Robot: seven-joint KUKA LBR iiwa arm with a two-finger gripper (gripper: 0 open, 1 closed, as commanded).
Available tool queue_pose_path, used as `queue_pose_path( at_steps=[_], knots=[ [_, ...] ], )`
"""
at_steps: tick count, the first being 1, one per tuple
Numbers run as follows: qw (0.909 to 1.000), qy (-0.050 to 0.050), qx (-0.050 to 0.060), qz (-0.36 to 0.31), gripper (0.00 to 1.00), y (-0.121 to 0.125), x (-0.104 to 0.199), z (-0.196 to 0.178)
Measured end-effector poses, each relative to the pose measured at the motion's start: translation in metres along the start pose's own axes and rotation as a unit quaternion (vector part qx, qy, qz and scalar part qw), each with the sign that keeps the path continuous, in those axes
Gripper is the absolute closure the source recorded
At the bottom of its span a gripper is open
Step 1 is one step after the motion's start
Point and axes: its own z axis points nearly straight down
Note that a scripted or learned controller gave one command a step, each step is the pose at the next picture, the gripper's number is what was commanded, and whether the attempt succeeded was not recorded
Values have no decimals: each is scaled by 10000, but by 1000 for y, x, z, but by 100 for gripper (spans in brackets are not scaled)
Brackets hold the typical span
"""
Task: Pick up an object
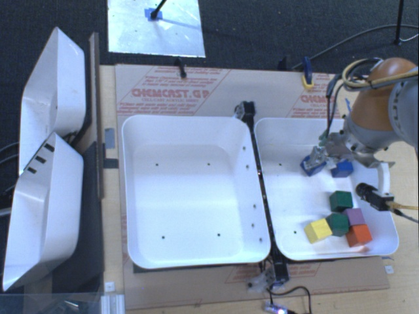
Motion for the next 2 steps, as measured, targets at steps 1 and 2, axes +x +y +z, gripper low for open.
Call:
queue_pose_path(
  at_steps=[1, 2],
  knots=[
    [10000, -1, -32, -22, 100, 62, 40, -94],
    [10000, 11, 12, -24, 100, 37, 114, -78]
  ],
)
